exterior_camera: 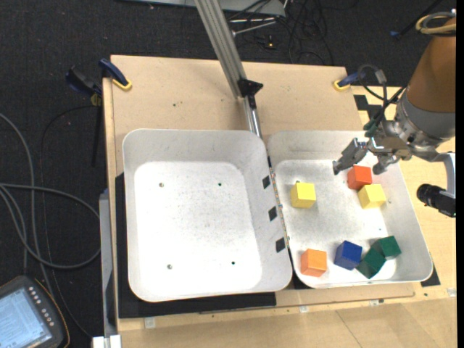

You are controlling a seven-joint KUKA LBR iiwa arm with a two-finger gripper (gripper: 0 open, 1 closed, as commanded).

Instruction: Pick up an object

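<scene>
end effector [359,158] fingers spread, above red cube [359,177] | tan tabletop [188,96], black floor | two white bins; seven blocks in right bin [413,249]

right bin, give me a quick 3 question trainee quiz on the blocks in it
1. True or false: two yellow blocks lie in the right bin.
2. Which block lies nearest the hand? A blue B red C orange
3. Fill in: the blue block sits between the orange block and the ___ blocks.

Key: 1 true, one mid-bin, one beside the red block. 2 B. 3 green.
</scene>
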